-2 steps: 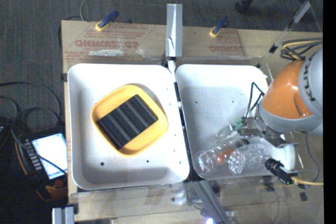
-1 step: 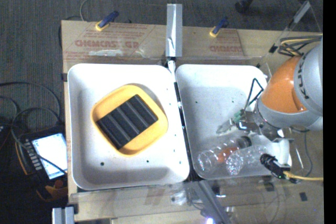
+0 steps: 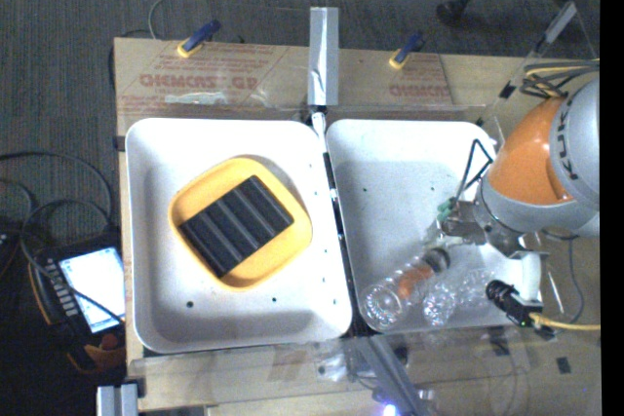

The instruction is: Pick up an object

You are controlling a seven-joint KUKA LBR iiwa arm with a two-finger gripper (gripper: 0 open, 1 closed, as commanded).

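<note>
Gripper [image 3: 456, 227]: hanging low over the right bin [image 3: 390, 136], near its right wall; its working end is lying under the wrist and in shadow, so how far it is parted, and whether it is gripping anything, cannot be told
Nearest item: a clear bottle [image 3: 392, 297] is lying on its side just beside the gripper, towards the bin's near edge, with an orange patch showing near its neck; probably the thing being aimed at, being the closest
Second clear item [image 3: 444, 300]: resting against the bottle along the same near edge; too glassy to name with certainty
Grouping: both clear pieces are sitting where floor meets wall, likely because round things roll there and stop
Arm [image 3: 546, 161]: reaching in from the right, orange band uppermost, wrist tilting down towards the clear pieces
Left bin [image 3: 156, 151]: carrying a yellow tray [image 3: 244, 221] with a black ribbed centre, lying flat and skewed mid-floor, well apart from the gripper
Task standing: judging by position, the approach is being made; no lift is showing yet
Risk: smooth, round, crowded targets are likely to slip aside
</note>
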